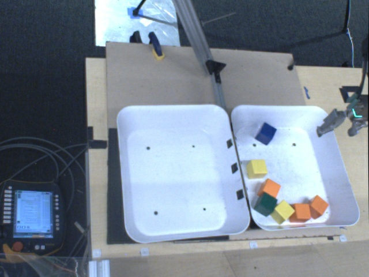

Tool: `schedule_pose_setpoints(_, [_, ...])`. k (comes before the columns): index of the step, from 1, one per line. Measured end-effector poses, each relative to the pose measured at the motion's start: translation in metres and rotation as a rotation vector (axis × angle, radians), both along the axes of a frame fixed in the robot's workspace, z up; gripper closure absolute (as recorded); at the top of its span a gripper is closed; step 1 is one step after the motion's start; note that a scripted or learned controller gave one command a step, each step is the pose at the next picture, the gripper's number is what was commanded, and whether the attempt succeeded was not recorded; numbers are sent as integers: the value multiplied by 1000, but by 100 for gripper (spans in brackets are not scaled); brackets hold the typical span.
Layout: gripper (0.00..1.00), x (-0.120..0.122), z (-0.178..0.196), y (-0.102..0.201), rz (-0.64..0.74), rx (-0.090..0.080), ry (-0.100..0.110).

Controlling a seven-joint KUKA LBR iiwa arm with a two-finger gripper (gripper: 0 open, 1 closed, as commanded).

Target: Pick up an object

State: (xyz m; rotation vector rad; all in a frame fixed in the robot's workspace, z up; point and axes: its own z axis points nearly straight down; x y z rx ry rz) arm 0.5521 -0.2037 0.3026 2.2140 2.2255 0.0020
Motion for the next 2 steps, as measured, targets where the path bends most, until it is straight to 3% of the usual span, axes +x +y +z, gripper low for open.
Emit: schedule_pose_setpoints(2, [0, 2, -110, 6, -2, 1, 5])
